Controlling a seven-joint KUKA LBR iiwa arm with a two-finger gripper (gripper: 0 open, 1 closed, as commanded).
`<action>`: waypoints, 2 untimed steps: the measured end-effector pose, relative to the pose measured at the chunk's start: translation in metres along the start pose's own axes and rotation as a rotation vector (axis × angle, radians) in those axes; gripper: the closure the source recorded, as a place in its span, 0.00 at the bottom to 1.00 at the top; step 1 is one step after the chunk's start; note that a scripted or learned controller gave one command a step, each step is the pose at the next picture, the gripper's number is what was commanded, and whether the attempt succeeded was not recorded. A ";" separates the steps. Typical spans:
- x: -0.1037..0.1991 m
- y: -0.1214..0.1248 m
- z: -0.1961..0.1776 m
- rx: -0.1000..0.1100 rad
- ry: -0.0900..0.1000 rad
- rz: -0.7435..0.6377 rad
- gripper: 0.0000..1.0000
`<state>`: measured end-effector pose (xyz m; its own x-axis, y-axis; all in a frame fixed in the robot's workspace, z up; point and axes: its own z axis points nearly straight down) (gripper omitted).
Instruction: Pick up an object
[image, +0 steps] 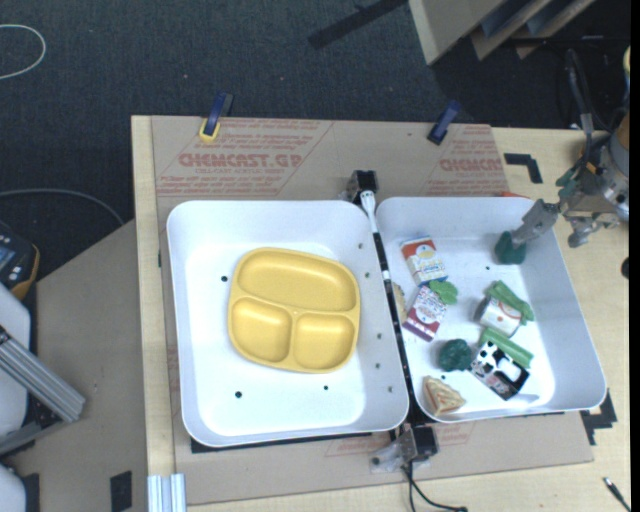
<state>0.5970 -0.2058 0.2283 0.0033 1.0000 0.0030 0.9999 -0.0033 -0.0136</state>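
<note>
I see my gripper (553, 222) spread open over the right bin's (585, 330) far edge, one finger touching a green toy (511, 248).

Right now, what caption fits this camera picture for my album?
Claw by a green toy in the right bin; yellow tray in the left.

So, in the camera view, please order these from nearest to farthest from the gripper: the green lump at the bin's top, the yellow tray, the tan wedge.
From the gripper:
1. Green lump, right bin's upper corner.
2. Tan wedge, right bin's lower edge.
3. Yellow tray, left bin.
</note>
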 end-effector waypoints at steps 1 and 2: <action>0.001 0.003 -0.008 -0.014 -0.003 -0.003 0.00; 0.006 0.010 0.037 -0.010 -0.002 -0.006 0.00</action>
<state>0.6063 -0.2000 0.1912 -0.0024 1.0000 0.0013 1.0000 0.0024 -0.0040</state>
